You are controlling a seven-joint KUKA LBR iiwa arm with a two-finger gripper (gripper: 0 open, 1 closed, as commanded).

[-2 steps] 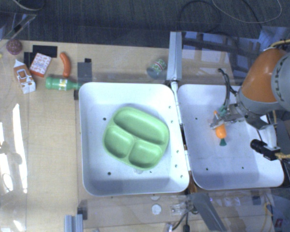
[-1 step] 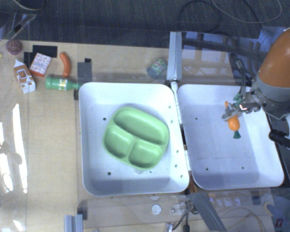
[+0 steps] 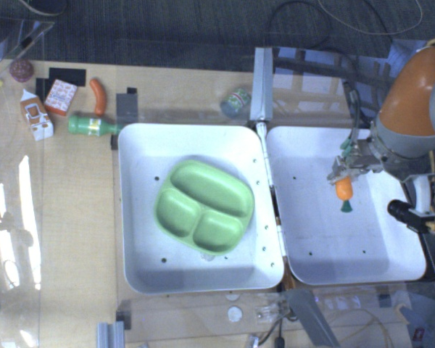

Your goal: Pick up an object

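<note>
Fingers (image 3: 350, 167) of the gripper (image 3: 344, 177) look drawn in on the orange top of a toy carrot (image 3: 344, 190), whose green leaf end points down toward the bin floor; that reads as a pinch at the thicker end, where two narrow tips get the most purchase. How firm the pinch is cannot be made out, since the tips are small and partly blend with the wrist hardware.

At the far left, spare props sit on the bench outside the bins: two small cartons (image 3: 36, 116), a red sausage (image 3: 97, 96) and a green bottle (image 3: 90, 126) lying on its side, probably parked out of the working area. The left bin (image 3: 141, 158) holds a green divided tray (image 3: 204, 205), flat and slightly turned. The right bin (image 3: 312, 223) lies under the carrot. It is unclear whether the carrot touches the floor or hangs just clear of it. The arm (image 3: 417, 93) is cut off at the right edge, so its posture is hidden.
</note>
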